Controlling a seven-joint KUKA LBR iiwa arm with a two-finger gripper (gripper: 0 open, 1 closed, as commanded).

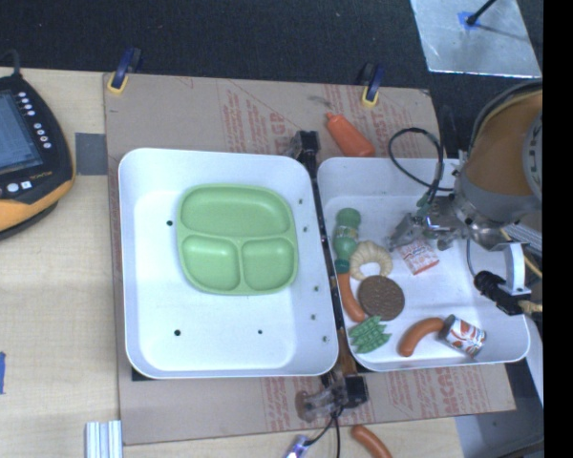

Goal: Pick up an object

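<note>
Working across from the left bin (pixel 134 256), there's just a green divided plate (pixel 237 237) sitting in it, so nothing for me to grab over there. Everything worth picking is in the right bin (pixel 363 175), and I'll use the brown cookie (pixel 381 297) as my reference.

Up and left of the cookie, against the bin's left wall, is a green bottle-ish toy (pixel 346 233). Touching the cookie's upper edge is a pale ring (pixel 371 259). An orange carrot (pixel 349 297) lies just left of it, and some green pea pods (pixel 369 334) just below. Right and up from the cookie is a small red-and-white packet (pixel 420 257). Lower right: a sausage (pixel 420 336) and, just beside it, a little can (pixel 463 335).

My gripper (pixel 426 227) hangs above the packet, well up-right of the cookie. Honestly can't tell if I'm spread or pinched from this angle, too much metal clutter.

If I'm going for the packet: it looks flat and thin, so I'd come straight down and catch the edges, not the top face. The sausage has more room around it and is probably the easier pick tbh.
</note>
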